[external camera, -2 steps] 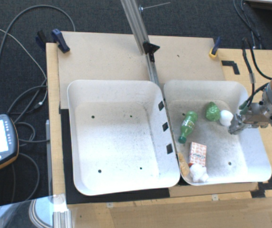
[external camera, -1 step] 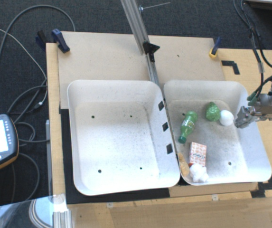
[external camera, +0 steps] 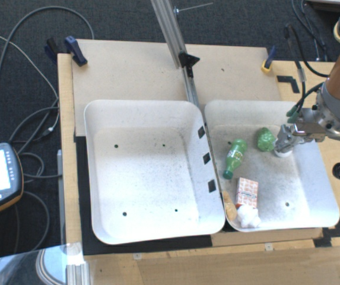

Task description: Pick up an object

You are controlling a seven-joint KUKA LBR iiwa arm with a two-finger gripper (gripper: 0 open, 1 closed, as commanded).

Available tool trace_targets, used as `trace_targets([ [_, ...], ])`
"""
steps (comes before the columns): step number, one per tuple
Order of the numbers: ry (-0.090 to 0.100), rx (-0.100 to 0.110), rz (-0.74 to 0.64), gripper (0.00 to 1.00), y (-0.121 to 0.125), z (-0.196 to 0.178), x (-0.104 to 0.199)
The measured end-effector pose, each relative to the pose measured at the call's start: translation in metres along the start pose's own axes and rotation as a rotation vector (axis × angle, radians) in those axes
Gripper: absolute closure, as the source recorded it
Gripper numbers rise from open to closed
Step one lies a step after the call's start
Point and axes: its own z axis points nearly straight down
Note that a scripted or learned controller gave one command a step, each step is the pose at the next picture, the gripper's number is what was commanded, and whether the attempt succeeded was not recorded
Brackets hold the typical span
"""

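Gripper: silver two-finger gripper (external camera: 283, 148), low in right white plastic bin (external camera: 312, 215); grip state can't tell.
Nearest obj: crumpled green lump (external camera: 266, 139), just left of gripper.
Green plastic bottle (external camera: 234, 157): farther left.

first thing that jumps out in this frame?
The grey arm coming in from the right, its tool low over the right bin, right beside a small green lump. The colour sits in that bin too: a green bottle lying near its left wall and a red-and-white carton below it, with a white object at the bin's front edge.
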Motion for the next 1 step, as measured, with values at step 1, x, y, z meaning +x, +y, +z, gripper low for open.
trace_targets([
  [1, 0.001, 0.000, -0.002, 1.00, 0.0237, -0.0003, 0.0547],
])
